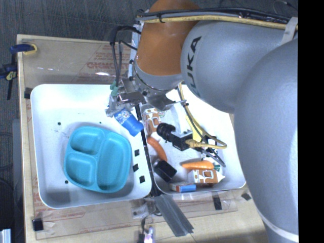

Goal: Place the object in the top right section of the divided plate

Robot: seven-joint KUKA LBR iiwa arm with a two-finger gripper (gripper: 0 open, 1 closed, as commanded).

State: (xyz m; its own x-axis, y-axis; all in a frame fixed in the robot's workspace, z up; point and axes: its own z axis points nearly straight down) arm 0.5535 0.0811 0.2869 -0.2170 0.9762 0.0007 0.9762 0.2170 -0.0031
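Obs. from the near side of the table (101, 214), working back.

1. Nearest: left bin (43, 135), white. The divided plate (98, 158), teal, lies flat in it, toward the near right corner. It has 3 sections: two small ones on the left and one large one on the right. The plate carries nothing.

2. Right bin (228, 151), alongside, holds assorted items, incl. two orange carrot-like pcs, a small carton and a black block. None of these bear on the job in hand.

3. Behind the plate: blue object (129, 123), short and stubby with a pale label. It sits just beyond the plate's far right corner, close to the wall shared by the two bins. Its long axis is tilted, with the upper end toward the end effector and the lower end pointing near-right. I can't confirm whether it rests on the bin floor or hangs clear.

4. Directly above and behind it: end effector (120, 105), touching or nearly touching the object's upper end. Cannot tell whether it is apart, together or clamped on the object, as the mechanism is too cluttered from here.

5. Farthest: arm (212, 59), reaching in from the right over the right bin.

Assessment: the target section lies near-left of the end effector, a short way off. In my judgement the coming move is a small shift toward the plate's far right part, provided the object is in fact secured. Risk: the tilted object clips the plate rim.
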